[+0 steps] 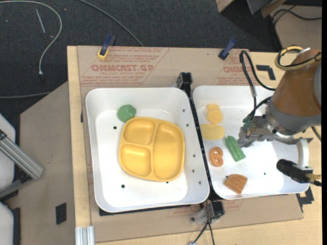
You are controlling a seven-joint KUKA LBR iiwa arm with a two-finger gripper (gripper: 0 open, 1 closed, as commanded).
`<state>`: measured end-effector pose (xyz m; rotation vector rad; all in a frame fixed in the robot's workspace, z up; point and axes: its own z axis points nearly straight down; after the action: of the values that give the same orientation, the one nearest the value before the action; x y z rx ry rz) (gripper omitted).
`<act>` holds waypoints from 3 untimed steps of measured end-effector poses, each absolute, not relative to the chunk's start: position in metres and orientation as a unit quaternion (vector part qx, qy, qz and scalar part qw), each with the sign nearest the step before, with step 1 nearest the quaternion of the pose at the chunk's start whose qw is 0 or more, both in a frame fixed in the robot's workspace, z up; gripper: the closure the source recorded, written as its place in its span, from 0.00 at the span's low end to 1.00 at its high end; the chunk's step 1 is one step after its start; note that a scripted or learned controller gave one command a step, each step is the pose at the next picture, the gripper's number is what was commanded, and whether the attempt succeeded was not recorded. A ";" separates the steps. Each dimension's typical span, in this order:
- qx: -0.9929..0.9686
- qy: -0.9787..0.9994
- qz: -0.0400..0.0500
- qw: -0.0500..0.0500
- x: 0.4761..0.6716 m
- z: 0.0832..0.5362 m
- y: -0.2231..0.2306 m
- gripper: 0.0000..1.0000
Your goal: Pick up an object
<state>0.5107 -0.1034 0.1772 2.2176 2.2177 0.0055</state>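
Five food pieces (235, 149) lay in the right bin (286, 188); the gripper (249, 135) hovered beside the green one, its state unclear.

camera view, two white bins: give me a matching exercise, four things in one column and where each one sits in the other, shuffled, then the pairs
Things:
1. yellow divided plate
2. green round piece
3. green stick-shaped piece
4. brown wedge-shaped piece

Places:
A. right bin, next to the gripper
B. middle of the left bin
C. right bin, near its front edge
D. left bin, at the plate's far left corner

Pairs: 1-B, 2-D, 3-A, 4-C
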 end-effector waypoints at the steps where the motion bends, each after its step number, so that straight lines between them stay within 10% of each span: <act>1: 0.707 0.708 0.002 0.003 0.512 0.227 -0.103 1.00; 3: 0.705 0.709 0.002 0.000 0.577 0.211 -0.007 1.00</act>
<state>0.5765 -0.0067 0.2115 2.2145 2.2291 0.0052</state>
